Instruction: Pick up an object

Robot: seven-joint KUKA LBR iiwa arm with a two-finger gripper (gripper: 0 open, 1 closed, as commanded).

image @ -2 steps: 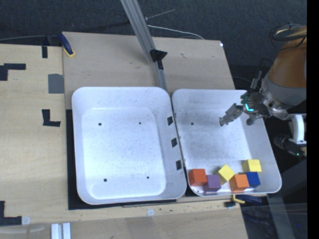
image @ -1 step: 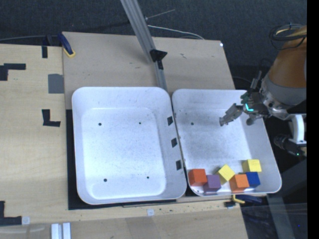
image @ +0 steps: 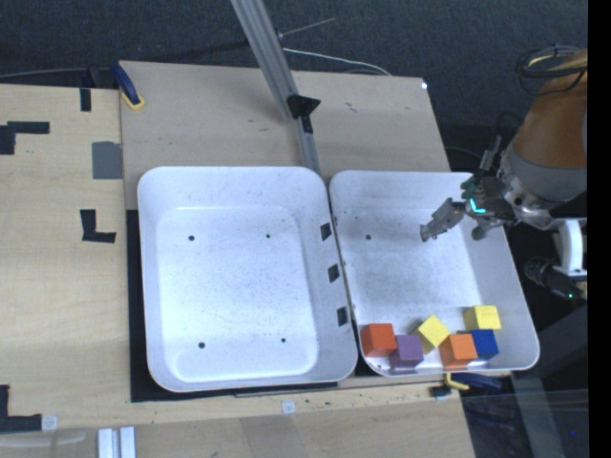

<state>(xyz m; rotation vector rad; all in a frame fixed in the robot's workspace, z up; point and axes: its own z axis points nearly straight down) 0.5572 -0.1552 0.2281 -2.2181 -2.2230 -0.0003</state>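
Several small blocks lie along the front edge of the right bin (image: 401,275): an orange one (image: 379,338), a purple one (image: 409,349), a yellow one (image: 433,330), a second orange one (image: 461,347), a blue one (image: 484,343) and another yellow one (image: 483,317). My gripper (image: 461,225) hangs over the bin's far right part, well behind the blocks. It is open, with nothing between its fingers. The grey arm with its orange band (image: 554,132) reaches in from the right.
The left bin (image: 229,275) sits beside the right one, with black clips (image: 332,273) on the shared rim. A metal pole (image: 272,55) slants over the bench behind the bins. A yellow-and-blue tool (image: 129,89) lies at the back left.
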